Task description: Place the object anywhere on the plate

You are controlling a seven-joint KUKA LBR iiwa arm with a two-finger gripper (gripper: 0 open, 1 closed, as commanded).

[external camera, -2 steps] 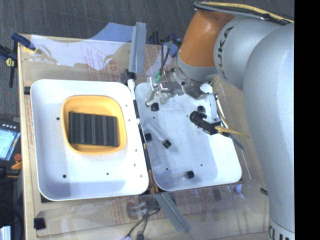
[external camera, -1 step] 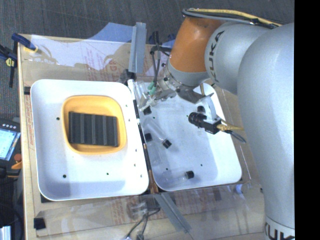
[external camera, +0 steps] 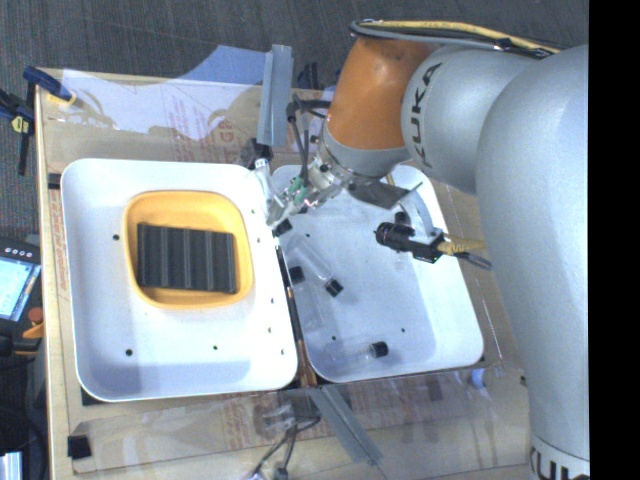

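near edge of the right bin (external camera: 460, 353) there's a small black-capped bit (external camera: 378, 349), and a clear tube (external camera: 318, 276) lies further in. the left bin (external camera: 90, 348) holds the yellow plate (external camera: 185, 208), with a dark ridged block (external camera: 190, 258) sitting flat in its middle. the gripper (external camera: 285, 206) hangs at the right bin's far left corner, can't tell if it's open or closed.
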